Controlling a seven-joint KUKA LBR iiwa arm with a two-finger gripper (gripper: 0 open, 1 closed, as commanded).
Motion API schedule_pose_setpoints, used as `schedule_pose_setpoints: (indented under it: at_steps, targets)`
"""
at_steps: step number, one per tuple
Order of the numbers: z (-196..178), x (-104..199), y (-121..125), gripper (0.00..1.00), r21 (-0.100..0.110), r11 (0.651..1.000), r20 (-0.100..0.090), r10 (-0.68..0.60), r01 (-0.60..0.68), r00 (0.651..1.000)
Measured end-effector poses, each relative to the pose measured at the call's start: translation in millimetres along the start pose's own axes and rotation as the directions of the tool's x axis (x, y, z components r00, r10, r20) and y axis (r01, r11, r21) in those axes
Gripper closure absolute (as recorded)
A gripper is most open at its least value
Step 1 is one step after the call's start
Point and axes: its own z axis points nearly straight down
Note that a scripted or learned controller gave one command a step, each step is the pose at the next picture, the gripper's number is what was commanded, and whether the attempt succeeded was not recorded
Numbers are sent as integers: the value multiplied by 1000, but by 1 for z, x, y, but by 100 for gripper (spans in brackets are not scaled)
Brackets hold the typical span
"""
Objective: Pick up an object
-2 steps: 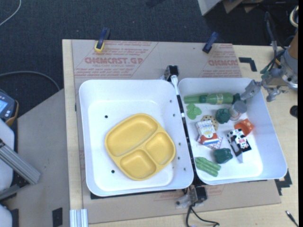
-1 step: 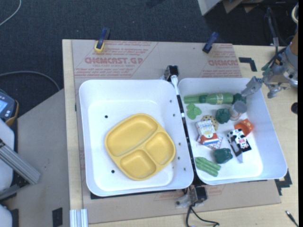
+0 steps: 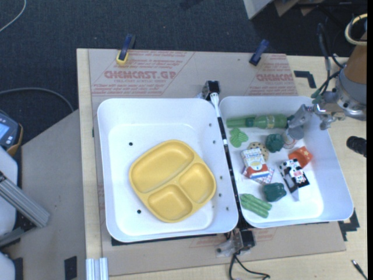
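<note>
The things to pick from all lie in the right bin point(image 3: 335, 185). A green bottle point(image 3: 257, 121) lies on its side along the far wall; nearer the divider sit a green leaf-shaped piece point(image 3: 238, 137) and a small red-and-white carton point(image 3: 255, 162). Toward the middle is a dark teal lump point(image 3: 274, 142), with an orange piece point(image 3: 301, 155) beside it and a black-and-white toy point(image 3: 293, 175) just below. A second dark green lump point(image 3: 274, 192) and a light green ridged piece point(image 3: 255, 205) lie near the front wall.

None of these looks lifted — each rests on the bin floor, so the pick itself is not yet done as far as the view shows.

The gripper point(image 3: 293, 130) is low over the far right part of that bin, its tip close to the bottle's end and just beside the teal lump, with the arm point(image 3: 349, 89) reaching in from the right. Its tip is small and grey against the white, and I cannot tell how it is set, nor see anything in it. Judging by position, the try is at the approach or descent stage: closing on a thing and raising it clear are left.

The left bin point(image 3: 111, 156) holds a yellow divided tray point(image 3: 172, 181), well apart from the gripper.
</note>
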Motion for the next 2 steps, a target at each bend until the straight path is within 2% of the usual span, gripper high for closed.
schedule_pose_setpoints:
  at_steps: [1, 2]
  targets:
    - [63, 1, -3, 0, 0, 1000, -2, 1, -1, 1000]
    - [78, 4, -1, 0, -4, 1000, -4, -3, 2, 1000]
